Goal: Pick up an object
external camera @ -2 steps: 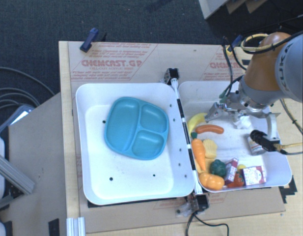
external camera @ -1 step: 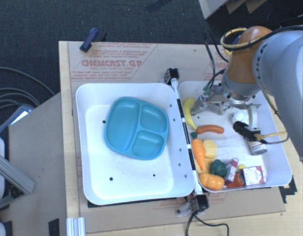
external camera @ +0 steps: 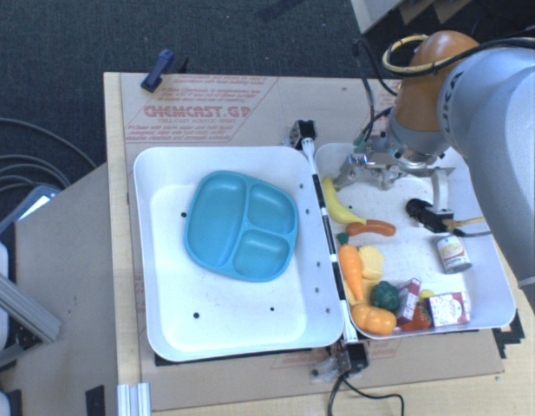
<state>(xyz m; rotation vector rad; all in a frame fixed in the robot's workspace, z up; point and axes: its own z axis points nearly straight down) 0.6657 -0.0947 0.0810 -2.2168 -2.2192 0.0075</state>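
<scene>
My gripper (external camera: 368, 178) hangs over the far left corner of the right bin (external camera: 492, 276), open, with nothing between its fingers. Just below and left of it lies a yellow banana (external camera: 335, 204) along the bin's left wall. A red-orange chili (external camera: 371, 228) lies past the banana's lower end. Further toward the front are a carrot (external camera: 351, 273), a pale yellow block (external camera: 370, 261), a green broccoli piece (external camera: 386, 295) and an orange fruit (external camera: 374, 319). A small white can (external camera: 453, 254) stands at the right, and a red and white carton (external camera: 447, 308) lies at the front right.
The left bin (external camera: 163, 302) holds a blue divided plate (external camera: 242, 225). A black-clipped divider (external camera: 322, 232) runs between the bins. A blue clip (external camera: 156, 70) lies on the cardboard behind the bins. The big grey arm covers the right bin's far right side.
</scene>
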